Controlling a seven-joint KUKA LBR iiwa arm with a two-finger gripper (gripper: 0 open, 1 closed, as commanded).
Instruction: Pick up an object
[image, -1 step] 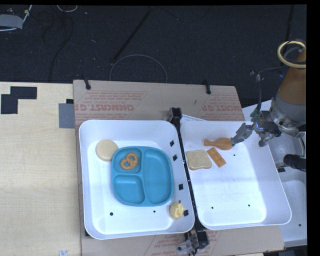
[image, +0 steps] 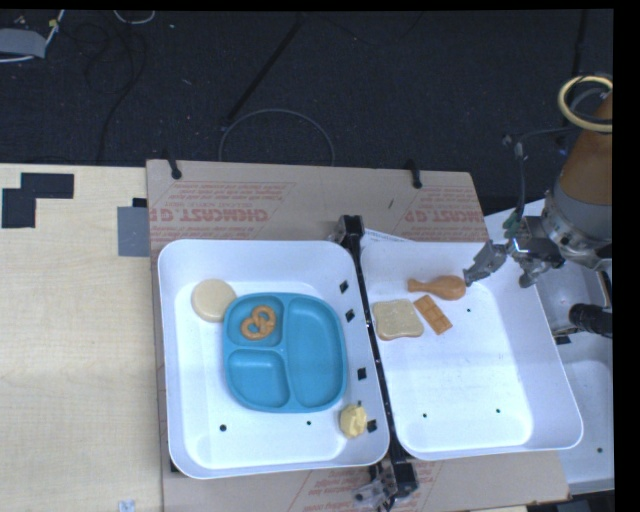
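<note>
The right bin holds a brown drumstick, a slice of toast and an orange cracker strip, all near its back left. My gripper hangs over the bin's back right edge, just right of the drumstick's thick end. It is open, with nothing between its fingers. In the left bin sits a blue divided plate with a pretzel in its back left compartment.
A pale round biscuit lies beside the plate at the back left of the left bin. A yellow lump rests at that bin's front right corner. Black clips sit on the divider between the bins.
</note>
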